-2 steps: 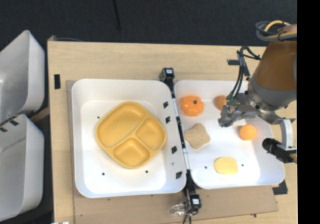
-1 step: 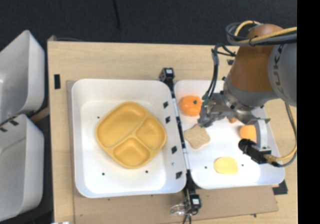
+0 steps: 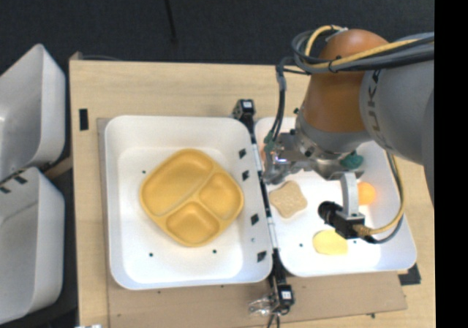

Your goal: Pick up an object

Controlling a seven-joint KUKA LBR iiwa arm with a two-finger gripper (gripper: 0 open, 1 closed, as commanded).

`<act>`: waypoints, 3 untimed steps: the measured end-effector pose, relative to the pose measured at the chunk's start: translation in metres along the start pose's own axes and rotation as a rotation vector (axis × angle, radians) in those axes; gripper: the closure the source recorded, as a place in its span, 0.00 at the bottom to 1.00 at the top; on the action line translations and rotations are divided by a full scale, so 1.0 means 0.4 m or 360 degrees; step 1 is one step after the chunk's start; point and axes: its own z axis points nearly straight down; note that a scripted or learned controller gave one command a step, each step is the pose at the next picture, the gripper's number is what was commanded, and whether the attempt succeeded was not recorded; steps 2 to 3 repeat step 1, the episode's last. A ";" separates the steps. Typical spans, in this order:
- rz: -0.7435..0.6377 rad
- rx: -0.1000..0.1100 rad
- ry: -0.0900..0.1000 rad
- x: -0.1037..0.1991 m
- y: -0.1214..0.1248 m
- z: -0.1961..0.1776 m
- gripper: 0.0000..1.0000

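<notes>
The gripper [image 3: 281, 162] is hanging low over the near-left part of the right-hand bin [image 3: 387, 257], close to the wall that divides the two bins. Its metal body is showing beneath the arm's [image 3: 395, 111] wrist, but whether it is wide, narrow or holding anything cannot be told from this slanted view; nothing is seen between its tips.

Just below the gripper, a tan, toast-like slice [image 3: 288, 199] is lying flat on the bin floor, very near the gripper but not visibly held. Farther toward the front of the same bin, a yellow rounded piece [image 3: 330, 243] is resting on the white floor. A black cylindrical fitting [image 3: 342, 220] on a cable is sitting just above that yellow piece, partly overlapping it in the view. To the right, a small orange object [image 3: 366, 193] is lying near the arm's shadowed side, and a teal part [image 3: 353, 161] is peeking out beneath the wrist.

The orange band [image 3: 338, 85] is bulging above the wrist, with yellow and black cables [image 3: 322, 52] looping over it.

In the left-hand bin [image 3: 121, 261], well apart from the gripper, a yellow divided plate [image 3: 191, 196] with three compartments is lying flat near the middle. Both bins are sitting on the wooden bench [image 3: 168, 89].
</notes>
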 end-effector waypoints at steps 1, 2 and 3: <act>0.0003 0.0003 -0.0003 0.111 0.010 0.023 1.00; 0.0003 0.0003 -0.0003 0.111 0.010 0.023 1.00; 0.0003 0.0003 -0.0003 0.111 0.010 0.023 1.00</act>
